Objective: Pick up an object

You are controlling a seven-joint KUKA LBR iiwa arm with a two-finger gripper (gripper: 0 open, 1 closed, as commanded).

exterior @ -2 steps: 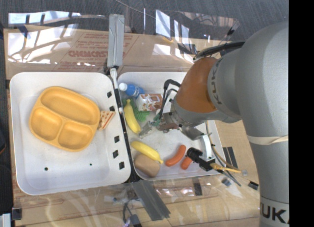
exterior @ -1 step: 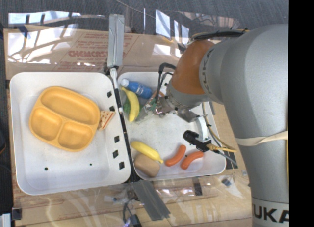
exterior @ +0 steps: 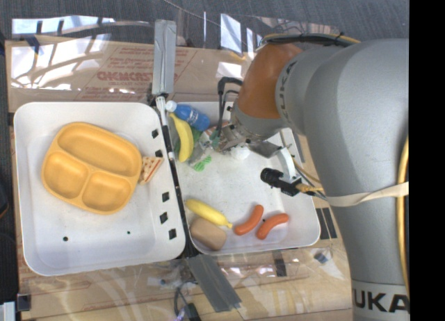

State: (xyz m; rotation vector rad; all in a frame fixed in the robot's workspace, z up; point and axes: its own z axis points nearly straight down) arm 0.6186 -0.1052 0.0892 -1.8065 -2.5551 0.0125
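My gripper [exterior: 221, 139] reaches down into the upper left of the right bin [exterior: 306, 236], mostly hidden under the grey wrist and its orange band [exterior: 263, 83]. It sits right beside a green item [exterior: 201, 165] and a clear wrapper-like thing [exterior: 203, 142]. Just left of it lie a banana [exterior: 183, 139] and a blue bottle [exterior: 192, 114]. Near the front of the same bin are a second banana [exterior: 206, 212], a tan bread roll [exterior: 208, 234] and two orange sausages [exterior: 249, 220] [exterior: 272, 225].
The left bin [exterior: 42, 243] holds a yellow divided plate [exterior: 90, 167] with a small cracker [exterior: 150, 168] at its right edge. A ridge with black clips [exterior: 169, 194] separates the bins. The arm's bulk covers the right bin's right side; a black cable part [exterior: 279, 180] hangs there.
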